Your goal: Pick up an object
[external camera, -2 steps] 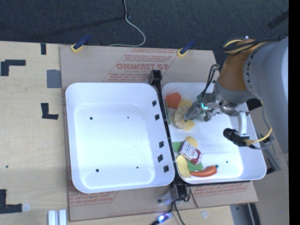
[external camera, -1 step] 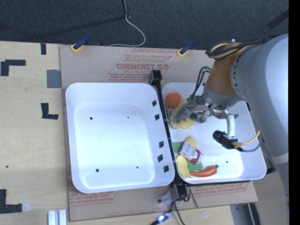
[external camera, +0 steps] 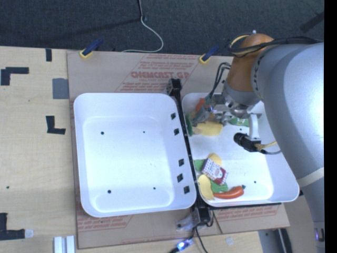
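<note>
Camera view: gripper [external camera: 215, 116] low in right bin [external camera: 263, 194] over yellow object [external camera: 210, 129], finger state indiscernible; red pepper [external camera: 229, 193] and small packet [external camera: 212, 169] near front wall.

I'm seeing 2 bins sitting side by side on the worktop [external camera: 31, 157]; the right bin [external camera: 274, 186] is holding a heap of items [external camera: 216, 181], the claw [external camera: 213, 117] hanging behind them.

Two white bins [external camera: 84, 141] on cardboard sheet [external camera: 152, 73], blue clamps [external camera: 90, 47].
</note>
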